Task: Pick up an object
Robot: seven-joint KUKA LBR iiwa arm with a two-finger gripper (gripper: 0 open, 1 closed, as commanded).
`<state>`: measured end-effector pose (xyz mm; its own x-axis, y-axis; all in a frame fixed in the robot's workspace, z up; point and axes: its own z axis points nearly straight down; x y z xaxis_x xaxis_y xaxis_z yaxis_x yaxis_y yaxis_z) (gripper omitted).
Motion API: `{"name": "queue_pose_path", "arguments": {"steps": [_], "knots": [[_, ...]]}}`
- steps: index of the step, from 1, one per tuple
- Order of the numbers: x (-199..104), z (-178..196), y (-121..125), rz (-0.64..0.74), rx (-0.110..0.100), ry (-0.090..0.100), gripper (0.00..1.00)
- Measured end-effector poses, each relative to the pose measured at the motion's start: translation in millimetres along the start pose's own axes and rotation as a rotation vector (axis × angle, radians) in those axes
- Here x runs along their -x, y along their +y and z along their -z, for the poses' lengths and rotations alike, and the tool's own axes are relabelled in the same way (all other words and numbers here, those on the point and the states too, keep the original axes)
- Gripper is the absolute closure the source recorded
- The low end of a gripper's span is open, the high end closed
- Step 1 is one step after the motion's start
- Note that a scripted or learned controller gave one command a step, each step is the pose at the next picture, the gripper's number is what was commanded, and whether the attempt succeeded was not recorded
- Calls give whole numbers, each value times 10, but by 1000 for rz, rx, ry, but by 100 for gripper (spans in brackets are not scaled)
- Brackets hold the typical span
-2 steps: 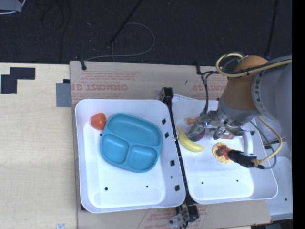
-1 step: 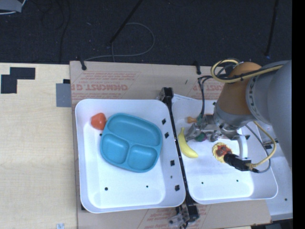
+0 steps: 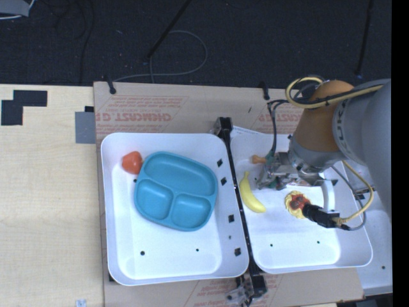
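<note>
- From the camera above the bench: my gripper (image 3: 271, 179) is down in the right bin (image 3: 307, 261), just beside the banana (image 3: 251, 197), on the banana's side that faces the view's right and level with its upper end.
- The banana lies flat on the bin floor. It runs along the divider side of the bin and curves, with its lower end bending toward the view's right.
- Nothing shows between my gripper's tips. The banana sits beside them, not within them, and I cannot tell whether it touches them.
- From this angle my wrist covers the mechanism, so I cannot tell whether my gripper is spread or closed.
- A small yellow-and-red object (image 3: 295, 201) lies to the view's right of the banana, at about its height and near my gripper's lower edge.
- A small orange piece (image 3: 257, 160) lies just above the banana's upper end.
- To the view's left of the banana, across the divider, the left bin (image 3: 166, 261) holds a blue divided plate (image 3: 176, 190).
- A red-orange ball (image 3: 132, 162) rests farther from the banana still, against the plate's upper left edge.
</note>
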<state>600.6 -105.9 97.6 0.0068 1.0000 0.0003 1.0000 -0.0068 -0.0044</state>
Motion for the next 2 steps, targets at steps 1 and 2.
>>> {"name": "queue_pose_path", "arguments": {"steps": [1,2], "knots": [[13,617,-41,-1,4,0,100],[-5,1220,-104,7,6,0,100]]}}
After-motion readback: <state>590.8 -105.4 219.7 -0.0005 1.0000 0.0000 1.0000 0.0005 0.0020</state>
